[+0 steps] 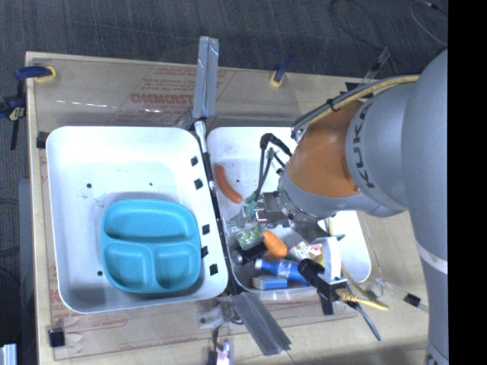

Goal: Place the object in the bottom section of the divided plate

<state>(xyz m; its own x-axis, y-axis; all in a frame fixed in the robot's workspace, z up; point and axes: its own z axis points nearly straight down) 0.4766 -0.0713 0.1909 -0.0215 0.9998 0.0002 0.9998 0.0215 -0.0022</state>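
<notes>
Arm [358, 158] reaches in from the right and hangs low over the right bin [228, 147], wrist bulk covering most of it. Gripper [257, 217] sits down among the clutter near the bin's left wall; can't tell from this angle whether it is open, closed or gripping anything, since the wrist hides that part.

Loose items are piled toward the near-left corner of the right bin: an orange carrot-like piece [275, 243], a blue marker-like tube [275, 267], a green-patterned bit [247, 238] just beside the gripper, a flat blue-and-white packet [268, 282]. A sausage-shaped orange thing [227, 184] lies apart, up along the left wall. Which one is the object to move is unclear, probably the green-patterned bit or the carrot-like piece, both right by the gripper, slightly toward the near side.

Divided plate [151, 244], teal, sits flat in the left bin [68, 166], toward its near side, so it is ready to receive. Nothing lies in its sections; placing not yet done. Pick stage, by the look of it.
</notes>
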